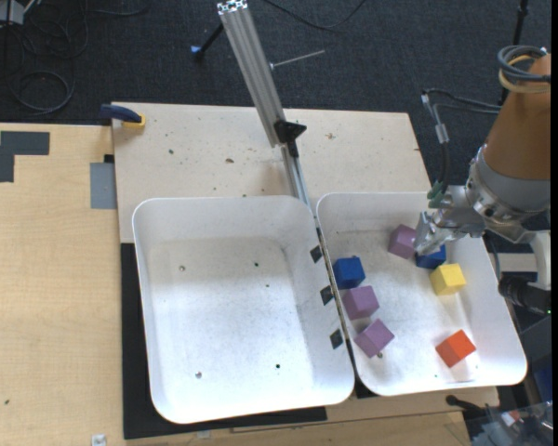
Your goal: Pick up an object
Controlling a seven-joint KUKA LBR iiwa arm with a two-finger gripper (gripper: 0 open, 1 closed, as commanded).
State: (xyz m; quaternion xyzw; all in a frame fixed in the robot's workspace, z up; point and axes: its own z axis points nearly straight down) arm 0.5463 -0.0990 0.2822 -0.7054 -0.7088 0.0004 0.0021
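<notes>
The gripper (431, 240) is low in the right bin (502, 365), over a small blue block (431, 259) beside a purple cube (403, 242); a yellow cube (447, 278) lies just below; whether it grips the block I cannot tell

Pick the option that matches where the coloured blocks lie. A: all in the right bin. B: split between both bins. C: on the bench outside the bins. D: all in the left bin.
A: the blue block, yellow block, orange block and the purple blocks, such as one at, all lie inside the right bin, near the gripper.
</notes>
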